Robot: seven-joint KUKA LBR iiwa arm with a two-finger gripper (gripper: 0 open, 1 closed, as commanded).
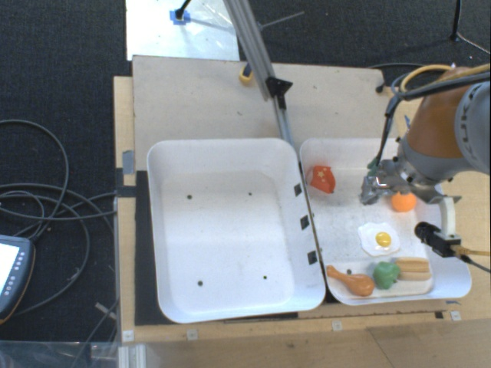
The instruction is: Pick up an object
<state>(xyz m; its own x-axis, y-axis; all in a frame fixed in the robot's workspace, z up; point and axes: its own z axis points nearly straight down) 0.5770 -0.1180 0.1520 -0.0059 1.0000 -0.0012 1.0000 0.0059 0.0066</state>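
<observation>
Over the right bin point(460, 286), the claw point(374, 188) hangs low above the upper middle of the floor; whether its fingers are parted or closed cannot be told, and nothing shows between them. Just right of the claw sits an orange ball point(403, 202). Left of the claw lies a red strawberry point(321, 179). Below it rests a fried egg point(380, 240), and farther down a drumstick point(351, 280), a green vegetable point(386, 274) and a hot dog point(413, 268). The left bin point(165, 159) lies well left of the claw on the table point(192, 98).

High fixed camera, slanting down, both bins point(230, 152)
</observation>
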